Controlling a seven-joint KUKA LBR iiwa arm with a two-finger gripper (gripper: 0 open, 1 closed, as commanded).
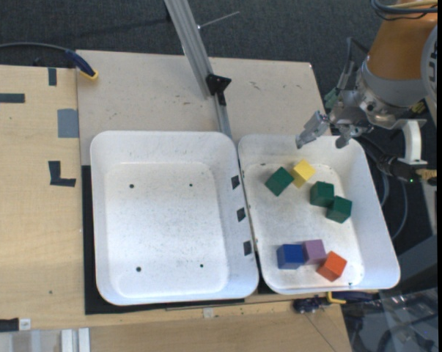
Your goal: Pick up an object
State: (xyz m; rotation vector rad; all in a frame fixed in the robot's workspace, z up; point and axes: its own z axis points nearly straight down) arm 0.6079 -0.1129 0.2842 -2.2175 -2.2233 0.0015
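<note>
The grey arm with its orange band enters from the right, and its two-finger gripper (325, 132) hangs over the far rim of the right-hand shallow white bin (374, 218), near that bin's far right corner. The two fingers stand apart, with nothing between them; one grey finger (309, 133) points down toward the bin's far wall, and the other appears shorter, though the slant of the view makes this hard to judge.

All loose objects lie in the right-hand bin. A yellow wooden cube (304, 171) sits near the far edge, touching a dark green cube (279, 180) on its left side. Two further green cubes (322, 193) (339, 209) lie together toward the bin's right edge, touching or nearly so. Along the near edge stand a blue cube (291, 255), a purple cube (314, 250) against it, and an orange-red cube (332, 265) at the near right corner, touching the purple one.

The left-hand shallow white bin (103, 196) shows only a speckled floor
</note>
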